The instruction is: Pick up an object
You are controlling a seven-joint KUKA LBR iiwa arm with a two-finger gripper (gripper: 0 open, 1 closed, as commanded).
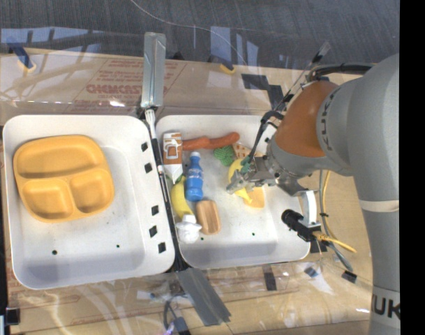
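Observation:
The right bin (268, 246) holds several objects: an orange sausage-shaped piece (211, 142), a blue bottle (194, 179), a yellow banana (179, 199), a tan block (208, 216), a small brown and white carton (172, 147), a green piece (225, 155) and a white item (187, 229). My gripper (240, 181) is low in this bin, right of the bottle. It sits directly over a yellow object (254, 197) that is partly hidden beneath it. Nothing is visibly lifted.
The left bin (79, 257) holds a yellow divided plate (63, 176). A metal divider (153, 72) stands between the bins at the back. The grey arm with its orange band (303, 121) covers the right bin's right side. Cables (324, 236) hang near the front right rim.

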